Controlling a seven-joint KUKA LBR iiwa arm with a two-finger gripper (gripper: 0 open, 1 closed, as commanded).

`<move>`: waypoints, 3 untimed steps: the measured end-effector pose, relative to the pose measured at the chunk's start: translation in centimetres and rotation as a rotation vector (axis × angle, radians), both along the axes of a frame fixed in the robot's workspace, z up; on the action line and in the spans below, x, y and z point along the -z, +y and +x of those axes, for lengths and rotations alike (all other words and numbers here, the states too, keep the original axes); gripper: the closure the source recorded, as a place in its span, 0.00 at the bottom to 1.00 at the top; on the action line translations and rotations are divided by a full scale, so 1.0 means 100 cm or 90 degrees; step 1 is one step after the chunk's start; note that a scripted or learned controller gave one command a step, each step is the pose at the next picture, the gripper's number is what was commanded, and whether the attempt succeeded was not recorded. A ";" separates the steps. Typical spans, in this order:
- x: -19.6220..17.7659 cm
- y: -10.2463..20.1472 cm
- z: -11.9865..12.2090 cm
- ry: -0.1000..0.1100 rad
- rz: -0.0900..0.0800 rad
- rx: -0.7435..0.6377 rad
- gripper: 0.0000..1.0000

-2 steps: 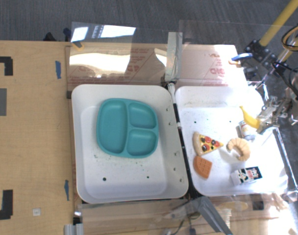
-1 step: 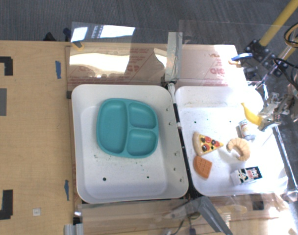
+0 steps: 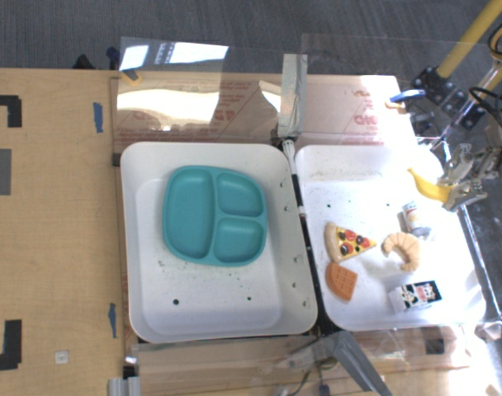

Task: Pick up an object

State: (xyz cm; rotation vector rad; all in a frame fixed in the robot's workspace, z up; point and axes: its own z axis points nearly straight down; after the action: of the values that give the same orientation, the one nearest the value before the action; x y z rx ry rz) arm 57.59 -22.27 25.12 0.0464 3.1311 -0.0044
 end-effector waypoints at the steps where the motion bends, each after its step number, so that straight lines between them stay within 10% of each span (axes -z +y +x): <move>1: -0.027 0.000 0.016 0.000 -0.002 -0.211 1.00; 2: 0.053 0.048 -0.027 0.006 0.003 -0.047 1.00; 3: 0.030 0.000 0.019 0.001 -0.001 -0.161 1.00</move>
State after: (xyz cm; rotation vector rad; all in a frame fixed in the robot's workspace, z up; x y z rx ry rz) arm 59.50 -22.24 22.14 -0.3486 3.1127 -0.0049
